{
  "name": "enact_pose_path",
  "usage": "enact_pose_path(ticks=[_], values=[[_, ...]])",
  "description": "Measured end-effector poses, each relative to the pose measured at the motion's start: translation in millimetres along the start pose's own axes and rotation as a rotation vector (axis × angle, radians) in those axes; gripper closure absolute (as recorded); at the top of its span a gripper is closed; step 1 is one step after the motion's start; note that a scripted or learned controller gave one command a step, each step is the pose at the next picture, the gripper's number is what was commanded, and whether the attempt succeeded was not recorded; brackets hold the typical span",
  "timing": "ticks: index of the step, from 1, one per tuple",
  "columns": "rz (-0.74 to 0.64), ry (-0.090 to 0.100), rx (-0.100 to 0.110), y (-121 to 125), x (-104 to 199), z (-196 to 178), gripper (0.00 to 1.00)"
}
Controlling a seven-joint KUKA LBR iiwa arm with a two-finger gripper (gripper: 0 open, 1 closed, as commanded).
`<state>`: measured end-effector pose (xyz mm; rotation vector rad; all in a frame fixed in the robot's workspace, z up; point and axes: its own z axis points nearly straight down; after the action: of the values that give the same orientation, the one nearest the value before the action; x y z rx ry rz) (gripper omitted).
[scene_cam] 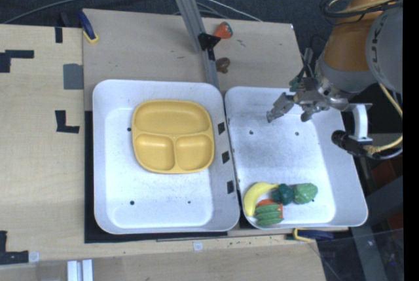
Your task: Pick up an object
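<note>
While your pincer [290, 111] hangs spread open and unladen over the right bin [340, 175], the toy food [280, 200] crowds its near corner; expect the fingers to strike the wall or nudge neighbours.

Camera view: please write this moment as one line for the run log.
tool: open, over right bin, holding nothing | toy food pile: right bin, near corner | yellow plate: left bin

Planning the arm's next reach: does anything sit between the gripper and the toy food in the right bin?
Nothing visible does. The gripper hangs over the right bin's far end; bare floor separates it from the banana, green vegetables and red-and-green piece clustered at the near edge.
</note>
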<state>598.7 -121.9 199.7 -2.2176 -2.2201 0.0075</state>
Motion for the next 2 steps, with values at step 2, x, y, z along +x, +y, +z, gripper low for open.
enact_pose_path(ticks=[2], values=[[0.000,0.000,0.002,8,-13,106,0.00]])
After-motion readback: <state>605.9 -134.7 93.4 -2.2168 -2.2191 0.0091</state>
